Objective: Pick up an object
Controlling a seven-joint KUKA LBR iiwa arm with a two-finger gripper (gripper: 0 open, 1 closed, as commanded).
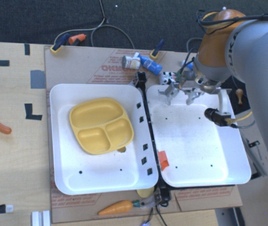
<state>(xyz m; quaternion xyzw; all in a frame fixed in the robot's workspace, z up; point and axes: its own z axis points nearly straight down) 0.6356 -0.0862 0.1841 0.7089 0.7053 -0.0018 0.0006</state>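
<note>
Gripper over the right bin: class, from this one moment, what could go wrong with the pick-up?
1. The gripper hovers at the far edge of the right bin, while the yellow divided plate lies in the left bin; closing here would likely grasp nothing.
2. A small orange piece sits by the divider between the bins; fingers reaching for it might strike the bin wall.
3. The plate is wide and flat, probably hard for two fingers to grip.

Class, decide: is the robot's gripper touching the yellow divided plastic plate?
Apart. The camera view shows the gripper above the right bin's far edge, the yellow divided plate in the left bin.
</note>
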